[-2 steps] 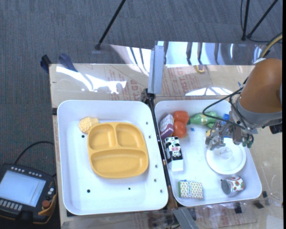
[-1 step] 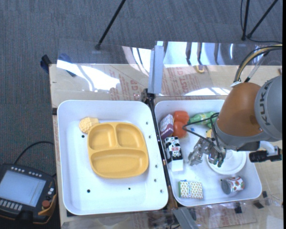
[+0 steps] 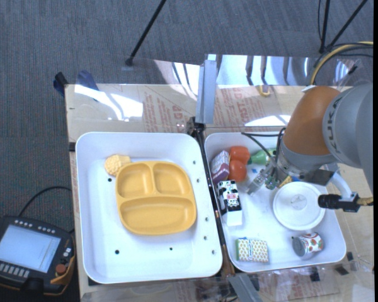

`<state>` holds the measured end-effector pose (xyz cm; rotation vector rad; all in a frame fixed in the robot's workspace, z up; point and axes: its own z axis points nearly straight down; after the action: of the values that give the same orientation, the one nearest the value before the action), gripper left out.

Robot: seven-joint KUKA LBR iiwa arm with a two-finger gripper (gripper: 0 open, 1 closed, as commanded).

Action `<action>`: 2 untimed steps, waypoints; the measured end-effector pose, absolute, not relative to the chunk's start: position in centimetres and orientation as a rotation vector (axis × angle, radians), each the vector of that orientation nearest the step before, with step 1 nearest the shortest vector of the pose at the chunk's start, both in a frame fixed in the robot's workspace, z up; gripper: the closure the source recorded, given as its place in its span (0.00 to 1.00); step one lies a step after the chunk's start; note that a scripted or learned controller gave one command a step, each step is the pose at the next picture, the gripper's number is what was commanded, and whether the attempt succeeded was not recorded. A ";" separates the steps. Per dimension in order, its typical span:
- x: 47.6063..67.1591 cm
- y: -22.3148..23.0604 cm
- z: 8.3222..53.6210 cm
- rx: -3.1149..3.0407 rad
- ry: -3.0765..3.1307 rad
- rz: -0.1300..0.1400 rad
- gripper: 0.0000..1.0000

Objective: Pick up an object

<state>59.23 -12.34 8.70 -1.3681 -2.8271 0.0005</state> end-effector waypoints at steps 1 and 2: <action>61.7 -8.7 8.7 -1.727 -2.623 0.003 1.00; 61.8 -9.3 9.0 -1.740 -2.628 0.008 0.00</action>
<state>61.81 -9.27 9.00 -1.7398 -2.6279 0.0080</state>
